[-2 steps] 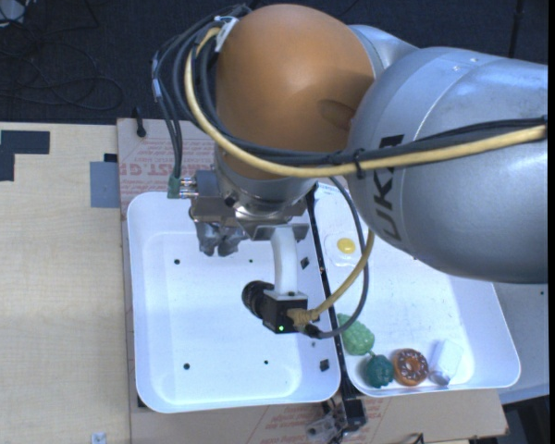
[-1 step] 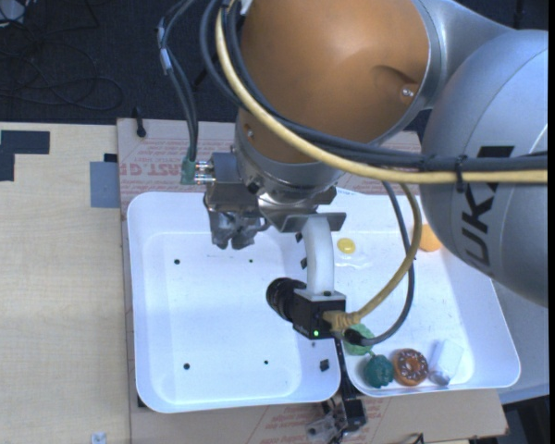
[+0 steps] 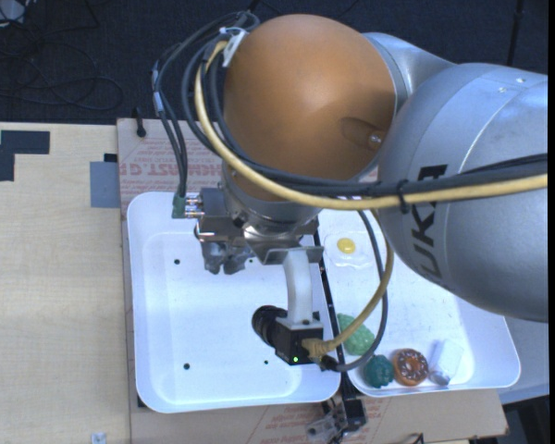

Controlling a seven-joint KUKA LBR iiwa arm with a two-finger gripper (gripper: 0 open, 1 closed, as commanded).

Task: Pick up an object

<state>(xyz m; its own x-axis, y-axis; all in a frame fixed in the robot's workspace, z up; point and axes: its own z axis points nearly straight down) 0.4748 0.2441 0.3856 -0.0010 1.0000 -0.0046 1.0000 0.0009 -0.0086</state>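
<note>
On a pale wooden bench (image 3: pixel 46 276) sit 2 shallow white bins (image 3: pixel 157 340). My gripper (image 3: pixel 224 259) hangs over the left one, its state unclear; nothing lifted yet. The brown frosted doughnut (image 3: pixel 410 366) waits in the right bin.

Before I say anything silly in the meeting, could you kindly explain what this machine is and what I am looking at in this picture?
You are looking down at a slant from a camera fixed above a bench. The big grey and orange shape is a robot arm that reaches in from the right. Its hand, a two-finger gripper, hangs over the left bin, one of two shallow white trays side by side. From this angle I cannot tell whether the fingers are open or shut, and I see nothing held. The right bin holds small toys: a fried egg, a green lump, a darker teal ball, a brown doughnut and a white piece. The black box with a green light is mounted on the arm, perhaps a sensor. The job is to pick up an object.
</note>
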